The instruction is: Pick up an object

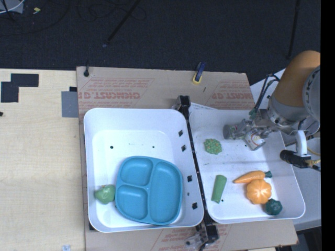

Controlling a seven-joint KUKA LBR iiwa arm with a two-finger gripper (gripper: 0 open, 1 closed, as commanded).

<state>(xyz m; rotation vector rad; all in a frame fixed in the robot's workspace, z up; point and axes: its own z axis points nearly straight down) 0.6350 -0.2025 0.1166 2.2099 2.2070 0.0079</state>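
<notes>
End effector: the end effector (236,130) reaches in from 3 o'clock and sits low over the upper part of the right bin (293,192); I cannot tell how it is set, since its tip is small and dark against the white floor. Nothing shows in its grip.
Nearest thing: a green bumpy ball (212,146), just beside the end effector at its 7 o'clock, apart from it.
Arm: grey metal with a rounded orange band (296,80) above the wrist, cables looping beside it.
Bins: two, shallow, white, smooth plastic with rounded corners, side by side on a sheet of brown printed cardboard (157,88) on the desk (36,171).
Right bin contents, five things: the one green bumpy ball at 10 o'clock in the bin; one green stick (219,188), smooth and straight, at 7 o'clock; one orange carrot (251,177), tapered, at 4 o'clock; one orange round fruit (259,192), ribbed like a tangerine, touching the carrot from below; one dark green lump (272,207), knobbly, just beside the fruit at its 5 o'clock.
Left bin (104,124) contents, two things: one blue tray (149,190), glossy, with three compartments, in the lower half; one pale green round piece (105,194), touching the tray's 9 o'clock edge.
Desk: pale wood grain, with dark square patches near 10 o'clock.
</notes>
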